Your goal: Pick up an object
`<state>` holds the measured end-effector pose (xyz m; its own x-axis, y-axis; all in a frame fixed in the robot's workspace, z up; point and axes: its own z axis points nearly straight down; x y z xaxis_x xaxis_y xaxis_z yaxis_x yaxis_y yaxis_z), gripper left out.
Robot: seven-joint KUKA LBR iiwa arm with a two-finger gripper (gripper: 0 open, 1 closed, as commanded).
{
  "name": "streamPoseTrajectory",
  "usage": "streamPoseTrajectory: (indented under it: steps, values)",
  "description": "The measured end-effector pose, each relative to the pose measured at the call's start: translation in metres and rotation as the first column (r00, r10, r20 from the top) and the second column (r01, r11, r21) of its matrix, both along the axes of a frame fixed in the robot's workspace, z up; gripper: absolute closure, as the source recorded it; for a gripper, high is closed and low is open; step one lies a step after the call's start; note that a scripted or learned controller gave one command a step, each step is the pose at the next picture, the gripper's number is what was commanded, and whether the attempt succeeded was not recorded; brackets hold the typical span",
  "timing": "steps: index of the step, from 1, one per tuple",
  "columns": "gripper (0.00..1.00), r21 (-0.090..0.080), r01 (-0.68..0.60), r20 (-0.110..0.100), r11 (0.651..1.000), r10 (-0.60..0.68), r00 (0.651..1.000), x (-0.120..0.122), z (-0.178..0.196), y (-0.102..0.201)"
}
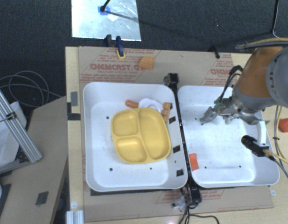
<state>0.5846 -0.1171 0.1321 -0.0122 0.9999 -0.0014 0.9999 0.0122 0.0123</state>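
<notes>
My gripper (208, 116) hangs low over the upper left part of the right bin (228, 171), pointing left, with nothing visibly in it. A small orange-red block (194, 161) lies against that bin's left wall, nearer the front. In the left bin (99, 171) a yellow divided plate (139, 135) rests in the middle. Behind the plate lie a small orange sausage-shaped piece (131, 104), a white crumpled object (148, 102) and a brown cork-like piece (166, 109).
A tan block (146, 62) sits on the cardboard behind the bins, near a blue and yellow clamp (119, 45). A red object (285, 123) lies off the bench's right side. The black divider clips (172, 80) run between the two bins.
</notes>
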Motion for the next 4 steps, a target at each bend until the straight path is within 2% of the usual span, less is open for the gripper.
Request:
streamPoseTrajectory:
  steps: [1,2,3,4]
  values:
    - [0.0,-0.001,0.005,-0.003,1.0,-0.005,1.0,0.081,-0.017,-0.019]
    - [0.0,0.006,0.001,-0.009,1.0,-0.001,1.0,-0.03,0.057,0.077]
    - [0.0,-0.002,0.013,-0.008,1.0,-0.013,1.0,0.038,-0.003,0.016]
    - [0.0,0.003,0.015,-0.019,1.0,-0.015,1.0,-0.103,-0.049,0.025]
